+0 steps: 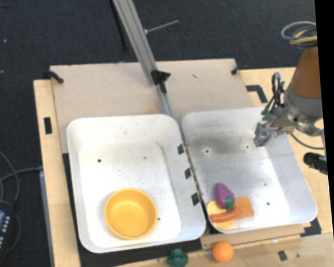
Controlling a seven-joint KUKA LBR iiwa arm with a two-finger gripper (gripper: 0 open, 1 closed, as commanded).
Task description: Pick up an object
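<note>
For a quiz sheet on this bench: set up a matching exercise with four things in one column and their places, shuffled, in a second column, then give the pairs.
Things:
1. yellow bowl
2. purple toy
3. orange ball
4. gripper

Places:
A. on the bench in front of the bins
B. over the right bin's far right part
C. left bin, near part
D. right bin, near left corner

Pairs: 1-C, 2-D, 3-A, 4-B
</note>
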